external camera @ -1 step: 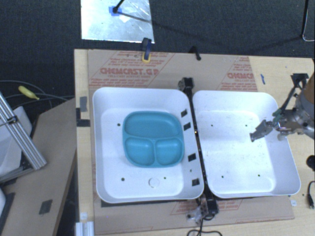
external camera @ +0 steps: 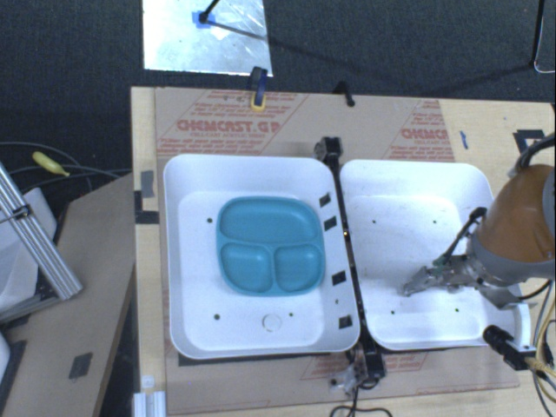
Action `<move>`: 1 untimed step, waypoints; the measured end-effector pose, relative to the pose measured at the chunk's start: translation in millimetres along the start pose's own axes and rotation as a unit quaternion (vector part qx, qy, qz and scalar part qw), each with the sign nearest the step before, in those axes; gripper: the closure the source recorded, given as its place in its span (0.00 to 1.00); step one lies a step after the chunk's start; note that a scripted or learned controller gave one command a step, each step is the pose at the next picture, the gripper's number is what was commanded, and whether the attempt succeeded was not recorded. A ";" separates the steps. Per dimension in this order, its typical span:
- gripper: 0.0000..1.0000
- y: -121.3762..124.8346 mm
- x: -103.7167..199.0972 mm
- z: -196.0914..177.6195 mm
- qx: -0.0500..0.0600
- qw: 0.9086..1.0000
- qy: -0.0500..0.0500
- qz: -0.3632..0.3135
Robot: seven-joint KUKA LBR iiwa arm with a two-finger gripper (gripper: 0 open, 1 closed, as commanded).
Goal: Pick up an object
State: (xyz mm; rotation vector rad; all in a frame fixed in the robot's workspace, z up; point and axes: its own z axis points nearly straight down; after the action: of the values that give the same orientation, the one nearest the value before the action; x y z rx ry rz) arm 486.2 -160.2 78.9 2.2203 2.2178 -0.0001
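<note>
Blue tray [external camera: 268,244], compartments facing up

Both shallow white bins [external camera: 195,320] look like smooth plastic with a slight sheen. The teal divided tray [external camera: 269,244] is plastic too, more matt. Brown printed cardboard sheet [external camera: 365,122] underneath, dull and papery. The crinkly silver foil square [external camera: 208,24] up top is properly shiny.

Blue three-compartment plate [external camera: 268,244] lying flat, right way up, in the middle of the left bin [external camera: 187,233].
</note>
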 end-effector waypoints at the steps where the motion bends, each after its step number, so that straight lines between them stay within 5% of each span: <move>1: 0.00 50.6 70.6 -5.9 -0.002 1.000 0.002 -0.006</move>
State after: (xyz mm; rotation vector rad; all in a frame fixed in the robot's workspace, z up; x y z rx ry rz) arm 536.9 -89.7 84.7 2.2071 2.2316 0.0077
